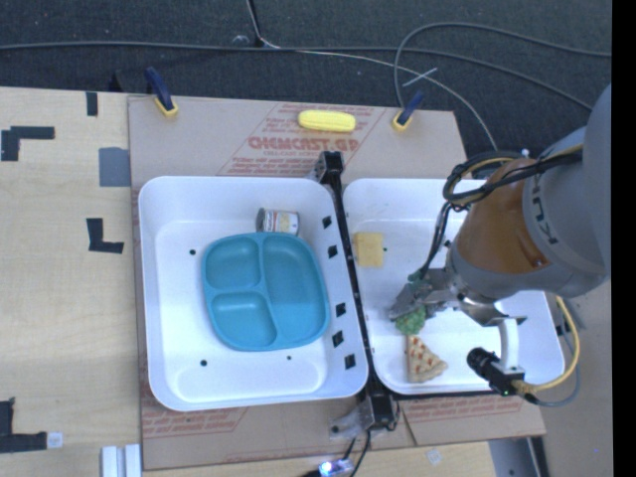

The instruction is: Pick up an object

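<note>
Here our claw hangs low in the right bin, directly over a small green object, touching or nearly so; we cannot tell its state or whether it grips anything. Just below it in the view lies a pizza slice toy, long axis running away from the claw. A yellow cracker sits up-left, near the divider.
</note>
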`<state>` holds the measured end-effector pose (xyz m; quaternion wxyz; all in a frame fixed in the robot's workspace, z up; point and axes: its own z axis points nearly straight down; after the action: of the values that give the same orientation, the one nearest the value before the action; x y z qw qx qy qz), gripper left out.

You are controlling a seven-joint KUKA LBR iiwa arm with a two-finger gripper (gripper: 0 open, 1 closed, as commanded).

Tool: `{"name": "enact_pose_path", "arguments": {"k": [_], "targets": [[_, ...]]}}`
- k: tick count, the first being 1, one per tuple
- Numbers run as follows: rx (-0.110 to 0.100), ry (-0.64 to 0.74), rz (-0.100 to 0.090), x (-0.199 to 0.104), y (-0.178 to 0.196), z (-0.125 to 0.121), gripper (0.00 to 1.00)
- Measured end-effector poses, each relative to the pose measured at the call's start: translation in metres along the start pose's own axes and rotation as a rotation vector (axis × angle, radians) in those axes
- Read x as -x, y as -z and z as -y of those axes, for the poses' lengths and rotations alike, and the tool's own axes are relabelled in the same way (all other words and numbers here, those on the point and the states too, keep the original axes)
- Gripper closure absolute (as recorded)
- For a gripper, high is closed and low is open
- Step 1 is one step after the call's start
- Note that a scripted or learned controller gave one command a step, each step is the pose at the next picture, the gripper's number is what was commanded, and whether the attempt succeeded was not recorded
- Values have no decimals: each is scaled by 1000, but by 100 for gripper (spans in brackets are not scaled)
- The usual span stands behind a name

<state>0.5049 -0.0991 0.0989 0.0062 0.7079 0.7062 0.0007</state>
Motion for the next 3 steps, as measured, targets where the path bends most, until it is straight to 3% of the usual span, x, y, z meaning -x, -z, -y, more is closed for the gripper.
{"name": "enact_pose_path", "arguments": {"k": [1, 3], "targets": [[-9, 2, -7, 9, 52, 6, 100], [-7, 4, -7, 15, 153, -2, 100]]}}
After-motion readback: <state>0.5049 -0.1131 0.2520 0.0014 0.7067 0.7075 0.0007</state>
